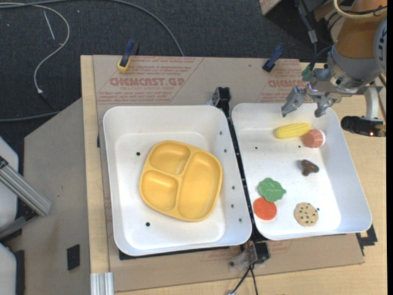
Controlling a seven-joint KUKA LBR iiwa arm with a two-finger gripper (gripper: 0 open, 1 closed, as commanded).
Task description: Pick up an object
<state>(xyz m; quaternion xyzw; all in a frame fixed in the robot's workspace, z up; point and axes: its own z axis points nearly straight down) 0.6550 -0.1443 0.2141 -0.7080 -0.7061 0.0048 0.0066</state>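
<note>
Gripper: the gripper (306, 105) hangs over the far edge of the right bin (353, 183), its two grey fingers (290, 105) spread wide apart with nothing between them.
Arm: the grey arm (358, 26) with its orange band reaches in from the right, above and behind the fingers.
Corn cob: a yellow corn cob (292, 130) lies just below the fingers, nearer the camera, lengthwise across the bin, apart from both fingertips.
Pink piece: a round pink piece (314, 138) sits touching the corn cob's right end, just below the right-hand finger.
Brown piece: a small dark brown piece (308, 166) lies further toward the camera from the fingers, apart from the pink piece.
Green leaf: a green leafy piece (271, 189) lies well below the fingers, toward the bin's left wall.
Orange disc: an orange-red disc (265, 209) touches the green leaf's near edge.
Cookie: a speckled cookie (305, 214) lies near the front of the bin, beside the orange disc but apart from it.
Left bin: the left bin (116, 134) lies well to the left of the fingers.
Yellow plate: a yellow divided plate (181, 180) rests flat in the middle of the left bin.
Bench: a brown printed board (184, 75) lies under both bins, with blue clamps (128, 55) at its far edge.
</note>
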